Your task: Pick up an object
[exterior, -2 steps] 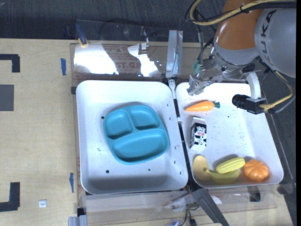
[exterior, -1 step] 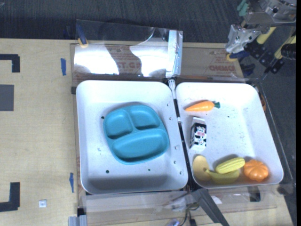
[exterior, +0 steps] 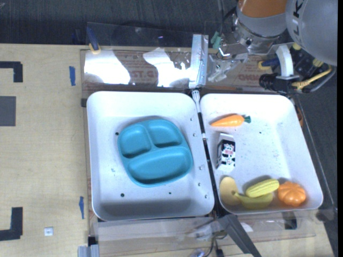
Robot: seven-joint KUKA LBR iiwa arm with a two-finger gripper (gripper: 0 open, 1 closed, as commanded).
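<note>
Your gripper (exterior: 222, 63) hangs high over the back rim of the right bin (exterior: 300, 143), beside the clear divider panel (exterior: 197, 60), and from this angle you cannot tell how its tips are set. Nothing is in its grasp. Everything you could pick lies below and in front of it: the toy carrot (exterior: 229, 121) is nearest, the small black-and-white cow figure (exterior: 227, 154) a little farther, and the yellow corn cob (exterior: 261, 187), a pale yellow piece (exterior: 229, 189) and the orange pumpkin-like toy (exterior: 292, 194) are crowded together in the far front corner. That cluster is your likeliest trouble: the pieces touch, so a descent there could nudge one aside or close on two at once. The carrot is round and tapered and may roll from a pinch across its thin end. The arm (exterior: 268, 7) reaches in from the right, wrist pointing down, cables looping just beside it. The blue divided plate (exterior: 154, 151) sits in the left bin (exterior: 102, 154), well off to the side.
</note>
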